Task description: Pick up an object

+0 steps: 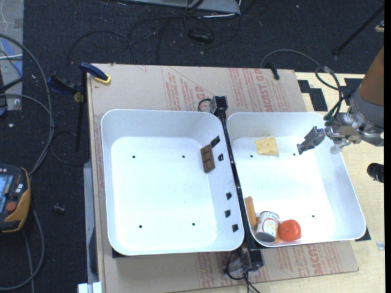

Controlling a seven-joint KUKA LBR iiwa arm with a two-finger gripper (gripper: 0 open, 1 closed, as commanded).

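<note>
The tabletop (159, 81) carried a brown board stamped with red lettering, partly readable as "KRAFT" along its far edge and mirrored near the front. On it sat the left bin (122, 182) and the right bin (342, 182), touching along the middle. The arm (372, 96) reached in over the right bin's far right corner, and the gripper (311, 140) hung there with dark fingers (307, 143) pointing left; spread or clamped, I couldn't tell, and nothing showed between them. Nearest target: the yellow sponge piece (266, 146), just left of the fingers, lying flat near the far wall. Well apart, at the front corner, huddled an orange stick (250, 210), a small can (266, 224) with an unreadable label, and a red tomato (289, 230). A brown block (208, 157) rested in the left bin.
</note>
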